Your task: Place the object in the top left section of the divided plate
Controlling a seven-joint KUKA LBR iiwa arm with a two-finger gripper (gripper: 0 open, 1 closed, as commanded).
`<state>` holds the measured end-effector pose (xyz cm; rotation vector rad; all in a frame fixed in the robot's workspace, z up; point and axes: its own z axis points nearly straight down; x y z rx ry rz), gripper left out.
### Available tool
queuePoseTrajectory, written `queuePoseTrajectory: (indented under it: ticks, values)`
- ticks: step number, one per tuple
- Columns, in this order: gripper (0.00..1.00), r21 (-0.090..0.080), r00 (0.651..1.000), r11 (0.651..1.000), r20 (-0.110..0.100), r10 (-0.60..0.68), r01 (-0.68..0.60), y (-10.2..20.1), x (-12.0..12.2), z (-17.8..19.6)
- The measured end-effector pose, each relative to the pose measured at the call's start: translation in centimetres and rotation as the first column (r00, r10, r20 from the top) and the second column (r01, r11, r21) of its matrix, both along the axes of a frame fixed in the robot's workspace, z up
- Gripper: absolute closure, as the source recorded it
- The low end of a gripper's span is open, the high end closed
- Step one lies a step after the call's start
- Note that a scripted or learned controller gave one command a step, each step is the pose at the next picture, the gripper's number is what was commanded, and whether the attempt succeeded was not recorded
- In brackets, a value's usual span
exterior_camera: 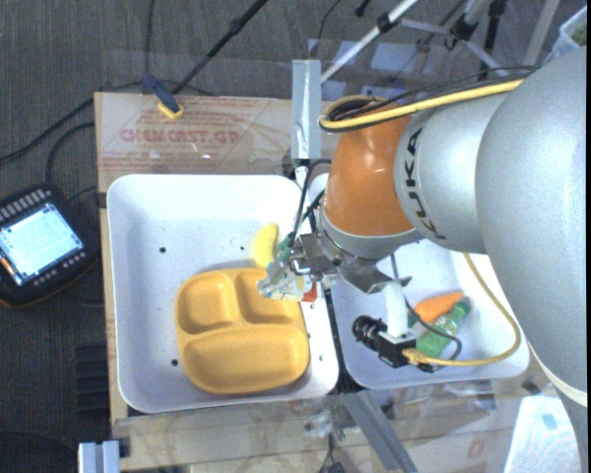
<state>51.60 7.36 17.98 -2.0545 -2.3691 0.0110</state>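
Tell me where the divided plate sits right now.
The yellow divided plate lies in the left white bin, toward its lower right part, close to the wall shared with the right bin. The gripper hovers at the plate's upper right edge.

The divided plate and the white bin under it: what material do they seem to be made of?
The divided plate looks like moulded plastic, yellow-orange with a matte to soft sheen: its walls are thick, rounded and one colour throughout. The left bin seems to be thin formed plastic, white and smooth, with rounded corners and a raised rim; coated metal cannot be ruled out from this view.
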Motion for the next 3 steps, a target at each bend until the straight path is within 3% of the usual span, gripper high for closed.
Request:
queuePoseTrajectory:
  ticks: [1,2,3]
  values:
    - [1.00,0.000,0.992,0.992,0.003,0.130,-0.130,8.3,1.4,4.2]
    - [1.00,0.001,0.969,0.969,0.000,0.245,-0.245,9.3,-2.7,0.3]
    - [0.00,0.001,0.969,0.969,0.000,0.245,-0.245,9.3,-2.7,0.3]
